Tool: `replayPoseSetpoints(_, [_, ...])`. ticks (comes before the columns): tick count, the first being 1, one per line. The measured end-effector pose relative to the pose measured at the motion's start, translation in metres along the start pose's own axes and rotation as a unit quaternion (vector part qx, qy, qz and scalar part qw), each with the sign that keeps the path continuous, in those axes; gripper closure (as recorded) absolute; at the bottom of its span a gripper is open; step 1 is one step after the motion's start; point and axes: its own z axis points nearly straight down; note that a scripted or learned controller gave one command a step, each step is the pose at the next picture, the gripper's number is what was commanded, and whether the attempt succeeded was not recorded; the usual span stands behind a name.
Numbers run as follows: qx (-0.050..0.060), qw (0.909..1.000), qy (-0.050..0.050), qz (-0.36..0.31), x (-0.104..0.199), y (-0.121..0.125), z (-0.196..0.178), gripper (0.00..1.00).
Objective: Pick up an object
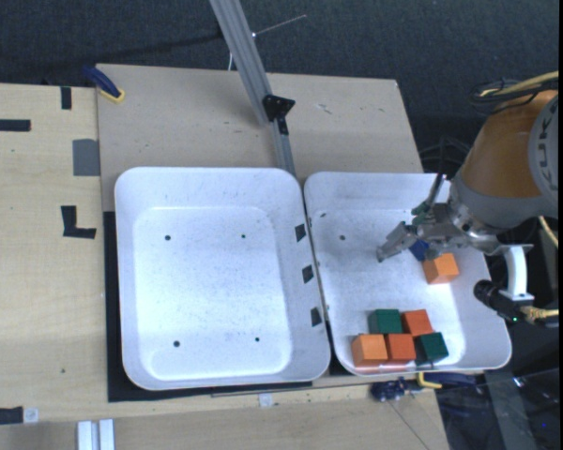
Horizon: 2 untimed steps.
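**Over the right bin, lone orange block below my jaws**

My jaws [405, 242] hang low over the right shallow white plastic bin [352, 200]. Whether they are apart or together, I cannot tell from this slant. Something blue shows just beside them; can't make out what it is.

Nearest target: a small orange cube-shaped block [441, 269], alone on the bin floor, just beside and below my wrist. Judged light, rigid, flat-sided, probably not slippery; best taken across two opposite flat faces, squarely, so it doesn't twist out.

Near the bin's front wall sits a tight cluster: a dark green block [386, 321], an orange-red block [418, 322], two more orange blocks [369, 348] and a second green block [433, 347]. Touching neighbours, little room there.

My arm reaches in from the right, orange band above the wrist [507, 153], wrist tilted leftward and down. The left white bin [131, 190] lies alongside on the tabletop [38, 279].
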Motion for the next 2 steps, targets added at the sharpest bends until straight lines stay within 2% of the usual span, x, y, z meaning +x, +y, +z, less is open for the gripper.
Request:
replayPoseSetpoints(1, [0.001, 1.0000, 0.001, 0.000, 0.001, -0.005, 0.065, 0.00])
replayPoseSetpoints(2, [-0.001, 1.0000, 0.000, -0.001, 0.001, -0.005, 0.093, 0.00])
